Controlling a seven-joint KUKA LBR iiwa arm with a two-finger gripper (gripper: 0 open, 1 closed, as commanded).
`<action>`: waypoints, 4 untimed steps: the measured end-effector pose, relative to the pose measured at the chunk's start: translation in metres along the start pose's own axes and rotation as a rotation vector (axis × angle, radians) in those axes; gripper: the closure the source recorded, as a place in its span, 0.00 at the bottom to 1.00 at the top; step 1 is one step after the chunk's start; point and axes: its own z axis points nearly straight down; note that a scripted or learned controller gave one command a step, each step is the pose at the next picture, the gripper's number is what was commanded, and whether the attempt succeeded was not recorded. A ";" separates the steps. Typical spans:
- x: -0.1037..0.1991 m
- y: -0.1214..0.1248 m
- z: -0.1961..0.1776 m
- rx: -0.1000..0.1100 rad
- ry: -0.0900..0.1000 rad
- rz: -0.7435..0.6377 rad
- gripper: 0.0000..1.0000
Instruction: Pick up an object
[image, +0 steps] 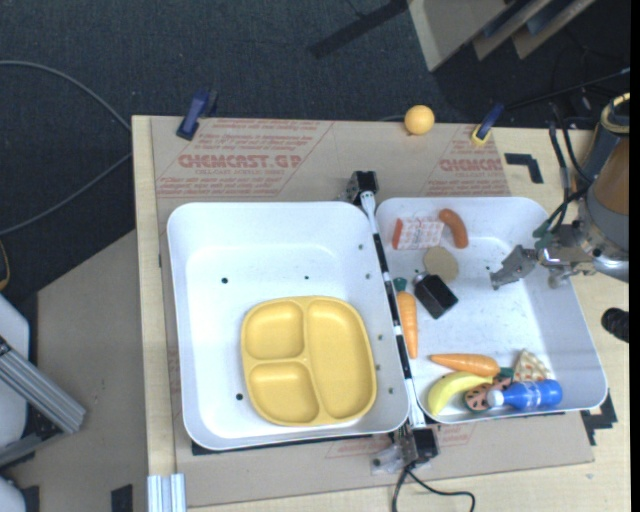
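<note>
My gripper (508, 268) hangs over the right part of the right bin (575, 330), open, with nothing between its fingers. To its left lie a tan disc (440, 264) and a black block (435, 294). A sausage (454, 227) and a red-and-white packet (418, 233) sit at the bin's far end. One carrot (407, 322) lies along the divider and another carrot (464, 364) sits lower down. At the near end are a banana (446, 390), a blue bottle (520, 396) and a pizza slice (530, 365).
The left bin (200, 260) holds a yellow divided plate (306, 359). An orange ball (420, 119) rests on the board behind the bins, between two blue clamps (195, 113). Cables hang at the far right by the arm (605, 190).
</note>
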 end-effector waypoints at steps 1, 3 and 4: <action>0.013 0.049 0.108 0.005 0.002 0.000 0.00; 0.009 0.119 0.118 0.031 0.008 -0.003 0.00; -0.020 0.119 0.119 0.026 0.004 -0.001 0.00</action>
